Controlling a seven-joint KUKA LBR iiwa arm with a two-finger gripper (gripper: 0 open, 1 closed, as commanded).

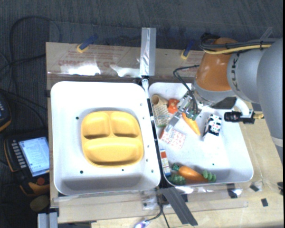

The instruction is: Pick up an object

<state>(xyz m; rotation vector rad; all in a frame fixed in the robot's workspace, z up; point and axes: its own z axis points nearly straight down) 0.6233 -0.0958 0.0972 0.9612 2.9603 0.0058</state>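
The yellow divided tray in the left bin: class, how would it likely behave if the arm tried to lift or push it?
The yellow divided tray looks moulded and rigid, so it would probably keep its shape. It lies flat and broad in the left bin, so a push would likely slide it, not tip or roll it. Its glossy surface and wide span suggest a two-finger grip could slip.

Bench (pixel 57 51) is a pale wood board with two shallow white bins side by side on it; left bin (pixel 66 99) and right bin (pixel 237 156) touch along the middle; clear plastic sheet (pixel 99 58) lies along the back edge, pinned by two blue-and-yellow clamps (pixel 87 42).
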